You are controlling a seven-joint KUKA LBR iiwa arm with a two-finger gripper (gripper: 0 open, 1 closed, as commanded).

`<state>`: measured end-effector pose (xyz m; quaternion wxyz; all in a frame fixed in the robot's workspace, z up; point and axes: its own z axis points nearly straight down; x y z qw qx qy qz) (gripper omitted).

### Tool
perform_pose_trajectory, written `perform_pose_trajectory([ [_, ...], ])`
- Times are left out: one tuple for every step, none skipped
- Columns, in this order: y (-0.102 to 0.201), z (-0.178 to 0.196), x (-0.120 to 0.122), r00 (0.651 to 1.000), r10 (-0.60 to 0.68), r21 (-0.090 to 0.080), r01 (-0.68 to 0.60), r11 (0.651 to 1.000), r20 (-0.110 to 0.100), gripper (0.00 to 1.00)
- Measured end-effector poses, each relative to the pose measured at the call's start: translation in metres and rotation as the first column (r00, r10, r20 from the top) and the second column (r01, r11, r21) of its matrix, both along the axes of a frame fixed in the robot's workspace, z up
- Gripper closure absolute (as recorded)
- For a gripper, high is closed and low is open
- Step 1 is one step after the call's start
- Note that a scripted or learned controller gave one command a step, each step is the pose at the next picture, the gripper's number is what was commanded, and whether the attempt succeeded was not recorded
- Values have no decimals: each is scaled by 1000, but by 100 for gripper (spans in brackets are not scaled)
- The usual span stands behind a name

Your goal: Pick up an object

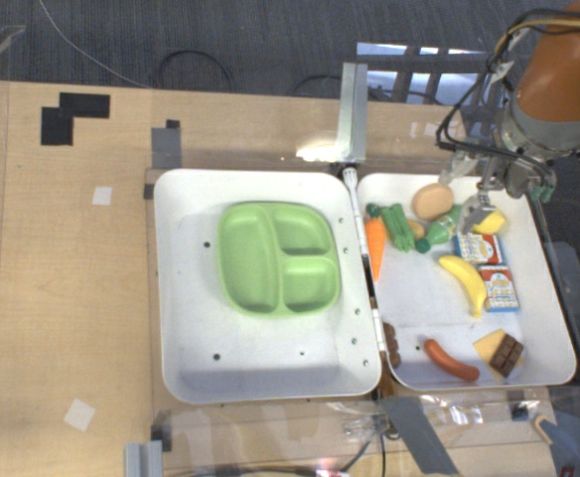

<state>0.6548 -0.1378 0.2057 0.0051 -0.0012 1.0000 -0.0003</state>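
Observation:
My gripper [472,195] hangs over the back of the right bin [548,296] with its fingers apart and nothing between them. Just left of it lies a tan egg-shaped object [431,202]. A small yellow piece [489,224] and a blue-and-red carton [472,247] sit right under the fingertips. A banana [466,278] lies in front of them, next to a second carton [500,289]. A green vegetable [398,225] and an orange carrot [375,246] rest by the bin's left wall.
A red sausage [452,360], a cheese wedge [488,345] and a chocolate piece [508,355] lie at the right bin's front. The left bin [191,346] holds a green divided plate [277,257]. A metal post [354,107] stands behind the divider.

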Motion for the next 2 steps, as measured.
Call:
perform_pose_trajectory([
  [-23, -113, -36, 978, 207, -2, -207, 978, -2, 0],
  [-26, -116, -65, 996, 88, -1, -88, 996, 4, 0],
])
